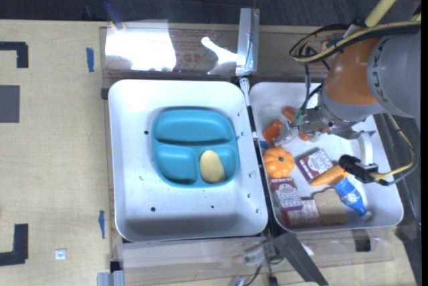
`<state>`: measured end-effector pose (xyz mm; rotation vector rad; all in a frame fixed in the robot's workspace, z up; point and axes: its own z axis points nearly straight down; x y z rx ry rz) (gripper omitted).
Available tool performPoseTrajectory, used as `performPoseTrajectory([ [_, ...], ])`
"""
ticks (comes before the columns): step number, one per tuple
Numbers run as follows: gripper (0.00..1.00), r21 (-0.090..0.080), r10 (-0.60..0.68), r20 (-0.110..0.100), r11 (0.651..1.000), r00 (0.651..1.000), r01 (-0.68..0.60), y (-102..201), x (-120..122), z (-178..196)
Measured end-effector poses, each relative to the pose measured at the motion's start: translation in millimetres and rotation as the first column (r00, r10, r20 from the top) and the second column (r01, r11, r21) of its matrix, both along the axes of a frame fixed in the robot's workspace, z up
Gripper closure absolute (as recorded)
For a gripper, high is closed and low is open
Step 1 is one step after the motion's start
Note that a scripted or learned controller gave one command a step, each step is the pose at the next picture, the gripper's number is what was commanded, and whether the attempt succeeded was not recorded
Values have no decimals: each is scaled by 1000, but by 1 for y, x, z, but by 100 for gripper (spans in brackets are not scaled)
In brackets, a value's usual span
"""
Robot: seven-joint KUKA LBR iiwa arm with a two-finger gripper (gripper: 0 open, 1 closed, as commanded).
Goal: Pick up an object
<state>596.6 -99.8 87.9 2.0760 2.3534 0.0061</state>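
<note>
One pumpkin [278, 162], one potato [212, 166], perhaps two packets [287, 196].

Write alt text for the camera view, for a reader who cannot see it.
A grey robot arm with an orange band reaches from the right, its gripper low over the right white bin, among a small orange pumpkin, food packets and a blue-capped item. The left white bin holds a blue divided tray with a yellow potato-like object.

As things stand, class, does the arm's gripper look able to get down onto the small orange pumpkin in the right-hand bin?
Probably yes. The pumpkin lies uncovered near the right bin's left wall, and the gripper hangs just above and to its right. Packets crowd its lower side, and the wall is close, which may hamper a grasp.
</note>
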Motion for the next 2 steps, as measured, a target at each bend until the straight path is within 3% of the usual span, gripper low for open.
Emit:
performPoseTrajectory([
  [1,0,0,-63,0,998,998,63,-26,-7,0],
  [2,0,0,-132,-3,991,991,132,-7,50,-1],
])
